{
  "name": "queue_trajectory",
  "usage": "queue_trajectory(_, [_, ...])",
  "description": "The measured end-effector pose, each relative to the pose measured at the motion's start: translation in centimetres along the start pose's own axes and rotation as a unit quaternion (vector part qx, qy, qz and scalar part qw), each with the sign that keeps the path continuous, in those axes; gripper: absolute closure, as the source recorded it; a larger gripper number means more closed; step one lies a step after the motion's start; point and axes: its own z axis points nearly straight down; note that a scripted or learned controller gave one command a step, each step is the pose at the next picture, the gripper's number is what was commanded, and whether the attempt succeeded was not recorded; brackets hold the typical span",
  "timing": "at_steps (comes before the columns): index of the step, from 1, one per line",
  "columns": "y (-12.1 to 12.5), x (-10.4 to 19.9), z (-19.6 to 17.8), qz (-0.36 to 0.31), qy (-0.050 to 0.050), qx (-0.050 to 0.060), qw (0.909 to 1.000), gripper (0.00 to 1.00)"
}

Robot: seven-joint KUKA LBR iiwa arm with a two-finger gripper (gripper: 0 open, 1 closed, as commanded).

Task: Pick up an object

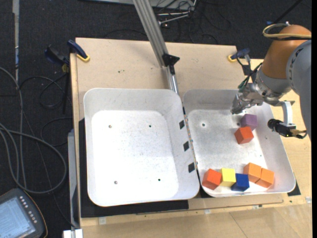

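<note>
In the right bin (277, 152) lie several blocks. A purple block (249, 120) sits near the back, with an orange-red block (243, 135) just in front of it. Along the front wall lie an orange block (212, 178), a yellow block (228, 175), a blue block (241, 182) and two orange blocks (259, 174). My gripper (240, 106) hangs low over the back of the right bin, just behind and left of the purple block. Nothing shows between its fingers.
The left bin (131, 145) lies beside the right one. A metal pole (153, 31) slants across the bench from the top. Clamps (79, 51) grip the bench's back corners. The arm's orange band (285, 51) reaches in from the right.
</note>
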Motion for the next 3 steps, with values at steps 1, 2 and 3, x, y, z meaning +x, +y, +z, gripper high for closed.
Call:
queue_trajectory(1, [0.4,0.1,-6.5,0.001,0.0,-0.002,1.0,1.0])
queue_trajectory(2, [0.6,0.1,-12.0,0.001,0.0,-0.003,1.0,1.0])
queue_trajectory(3, [0.8,0.1,-17.4,0.001,0.0,-0.003,1.0,1.0])
